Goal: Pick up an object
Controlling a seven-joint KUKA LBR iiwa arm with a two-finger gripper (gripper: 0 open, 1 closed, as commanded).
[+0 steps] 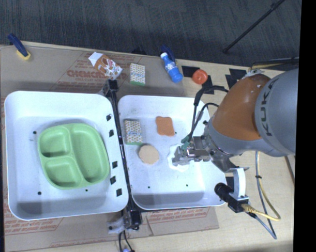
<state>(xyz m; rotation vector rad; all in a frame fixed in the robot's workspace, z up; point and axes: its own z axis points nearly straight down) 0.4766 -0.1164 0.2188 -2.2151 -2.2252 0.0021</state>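
White object (178, 161) sits right under my gripper (184, 154), right bin (160, 200); round cookie (148, 154) just left. Finger state: cannot tell.

My own wrist covers my gripper (182, 156), so my fingers' spread is unreadable. A white thing (177, 161) beneath lies partly hidden. My arm (262, 116) runs off the right edge.

Dark carpet floor (125, 18) lies beyond the cardboard-covered bench (72, 73).
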